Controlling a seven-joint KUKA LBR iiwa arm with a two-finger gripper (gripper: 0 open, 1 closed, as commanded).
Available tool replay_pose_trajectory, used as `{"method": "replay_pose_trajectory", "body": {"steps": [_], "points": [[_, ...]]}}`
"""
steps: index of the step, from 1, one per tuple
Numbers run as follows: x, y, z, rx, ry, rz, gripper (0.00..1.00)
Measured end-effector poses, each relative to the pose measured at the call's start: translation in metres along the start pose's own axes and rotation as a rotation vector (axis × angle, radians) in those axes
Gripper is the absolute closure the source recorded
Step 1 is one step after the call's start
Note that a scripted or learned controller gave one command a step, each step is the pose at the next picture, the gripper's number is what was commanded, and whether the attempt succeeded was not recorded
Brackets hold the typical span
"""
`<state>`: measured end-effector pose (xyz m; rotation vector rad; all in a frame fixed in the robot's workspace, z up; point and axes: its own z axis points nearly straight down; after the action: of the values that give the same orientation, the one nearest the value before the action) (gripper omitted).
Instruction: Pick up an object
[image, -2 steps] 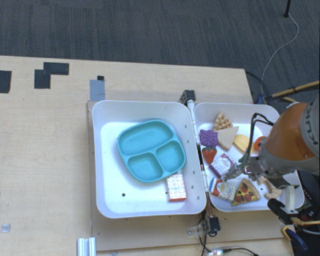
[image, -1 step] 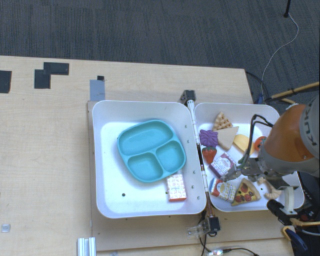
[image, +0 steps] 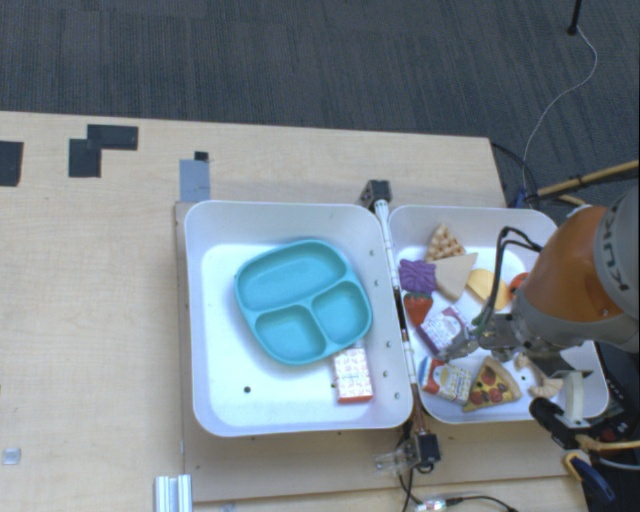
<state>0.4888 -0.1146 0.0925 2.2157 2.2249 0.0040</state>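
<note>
Showing two white bins (image: 195, 300), one blue plate (image: 300, 300)

My own arm (image: 585, 280) runs off the right edge and covers the right bin's (image: 480, 415) far side, so whatever lies under it is hidden. The toys (image: 455, 380) beneath my wrist are heaped, too small to tell apart.

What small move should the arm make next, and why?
Probably lower the gripper a little onto the small purple-and-white packet. The gripper hovers in the right bin among crowded toy foods, right beside that packet, and nothing is seen between its tips.
</note>
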Motion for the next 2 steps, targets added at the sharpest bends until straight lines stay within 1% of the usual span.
{"method": "replay_pose_trajectory", "body": {"steps": [1,2], "points": [[-0.009,-0.001,-0.005,0.000,0.000,0.001,0.00],[0.025,0.001,0.005,-0.007,-0.005,0.002,0.00]]}}
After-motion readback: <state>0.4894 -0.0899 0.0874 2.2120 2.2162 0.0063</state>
